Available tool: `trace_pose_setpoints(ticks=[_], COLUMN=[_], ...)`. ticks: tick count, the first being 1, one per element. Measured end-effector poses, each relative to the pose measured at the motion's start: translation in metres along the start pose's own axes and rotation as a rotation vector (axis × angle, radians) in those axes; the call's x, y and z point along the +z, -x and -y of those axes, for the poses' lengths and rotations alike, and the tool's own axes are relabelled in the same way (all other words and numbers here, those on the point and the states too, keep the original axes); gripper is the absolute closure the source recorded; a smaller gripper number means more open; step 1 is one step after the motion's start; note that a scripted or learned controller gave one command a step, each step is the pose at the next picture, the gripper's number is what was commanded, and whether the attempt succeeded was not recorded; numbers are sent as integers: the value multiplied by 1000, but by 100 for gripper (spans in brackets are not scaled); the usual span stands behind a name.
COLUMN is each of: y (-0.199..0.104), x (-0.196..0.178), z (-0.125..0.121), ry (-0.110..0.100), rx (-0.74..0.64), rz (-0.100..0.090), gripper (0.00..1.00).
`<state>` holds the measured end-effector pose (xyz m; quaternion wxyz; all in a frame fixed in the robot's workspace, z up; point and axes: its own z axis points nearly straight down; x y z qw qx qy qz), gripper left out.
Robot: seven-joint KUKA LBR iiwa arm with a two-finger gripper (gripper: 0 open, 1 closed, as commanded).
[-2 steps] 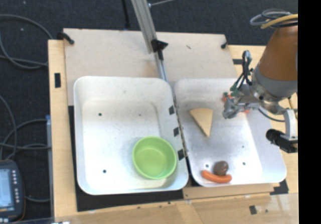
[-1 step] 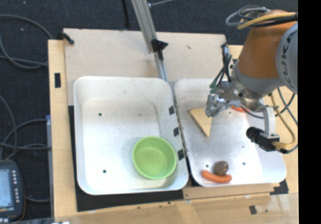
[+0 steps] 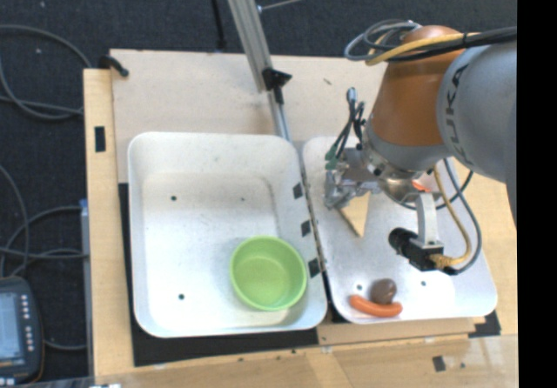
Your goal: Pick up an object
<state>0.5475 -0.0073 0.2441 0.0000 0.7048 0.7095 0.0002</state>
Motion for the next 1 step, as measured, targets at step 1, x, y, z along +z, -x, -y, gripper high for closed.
trace_pose_setpoints(ticks=[1], y=[-60], x=[-7], z=[-1], ry=[1], rx=[-3], rz=[-3], gripper=[100])
